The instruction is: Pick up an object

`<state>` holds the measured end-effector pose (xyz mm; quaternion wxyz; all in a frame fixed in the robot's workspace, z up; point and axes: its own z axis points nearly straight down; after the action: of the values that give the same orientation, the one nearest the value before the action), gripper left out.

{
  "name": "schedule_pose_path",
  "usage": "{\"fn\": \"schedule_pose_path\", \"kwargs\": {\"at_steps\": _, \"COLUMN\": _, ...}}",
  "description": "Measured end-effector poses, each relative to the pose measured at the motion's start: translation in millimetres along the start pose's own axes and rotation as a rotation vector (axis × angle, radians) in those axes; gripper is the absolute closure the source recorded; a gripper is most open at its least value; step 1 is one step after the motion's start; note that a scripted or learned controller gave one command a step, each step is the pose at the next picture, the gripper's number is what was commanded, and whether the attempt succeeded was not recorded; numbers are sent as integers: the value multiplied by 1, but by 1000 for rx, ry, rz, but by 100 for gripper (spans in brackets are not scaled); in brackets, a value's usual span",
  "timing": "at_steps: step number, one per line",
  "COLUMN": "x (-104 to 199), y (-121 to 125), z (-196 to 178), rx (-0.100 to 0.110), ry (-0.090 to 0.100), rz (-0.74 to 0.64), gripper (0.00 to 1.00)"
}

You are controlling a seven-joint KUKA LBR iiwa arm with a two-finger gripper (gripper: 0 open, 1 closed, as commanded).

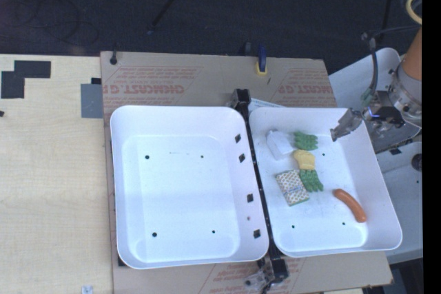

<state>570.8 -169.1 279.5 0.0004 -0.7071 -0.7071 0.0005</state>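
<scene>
Several small objects cluster in our right bin (372, 231), so our gripper (342, 126), its state unclear, hovers over its far edge.

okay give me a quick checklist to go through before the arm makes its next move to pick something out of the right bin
1. Things to pick lie in the right bin: ok, orange sausage-shaped piece, yellow piece, two green pieces, patterned packet, white piece.
2. Claw above the right bin: ok, over its upper right part.
3. Claw carrying nothing: cannot tell.
4. An item lying apart for an easy grasp: ok, the orange piece lies alone.
5. Others well spaced: not ok, yellow, green and packet crowd together.
</scene>
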Motion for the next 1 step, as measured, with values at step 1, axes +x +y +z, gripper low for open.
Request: {"fn": "schedule_pose_path", "kwargs": {"at_steps": 1, "x": -32, "y": 21, "z": -50, "rx": -6, "ry": -3, "rz": 1, "gripper": 0}}
